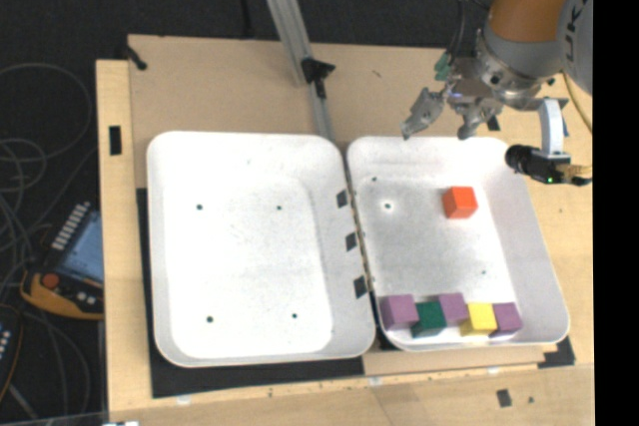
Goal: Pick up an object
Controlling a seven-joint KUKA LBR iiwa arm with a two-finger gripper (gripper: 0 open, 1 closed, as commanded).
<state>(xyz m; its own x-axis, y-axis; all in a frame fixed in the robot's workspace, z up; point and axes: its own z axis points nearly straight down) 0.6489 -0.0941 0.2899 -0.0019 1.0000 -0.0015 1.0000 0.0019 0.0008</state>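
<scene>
The grey two-finger gripper [439, 120] hangs over the far rim of the right-hand shallow white bin [519, 214], its two fingers spread apart with nothing between them. One fingertip sits toward the left, the other toward the right, so the gap between them runs roughly left to right along that far rim.

The nearest thing to pick is the small orange cube [459, 203], lying by itself on the bin floor in the far half of the right bin. From the gripper it lies toward the near side and only slightly to the right, close by but clearly apart from the fingertips. It looks about square from above, so it has no long axis to line up with; judging from this, the move mostly calls for travel toward the near side and a descent.

Well apart from it, along the near wall of the same bin, sits a tight row of small blocks: a purple block [399, 309], a green block [429, 316], a yellow block [482, 316] and a second purple block [506, 316]. They touch one another, which would likely make a clean grasp harder.
</scene>
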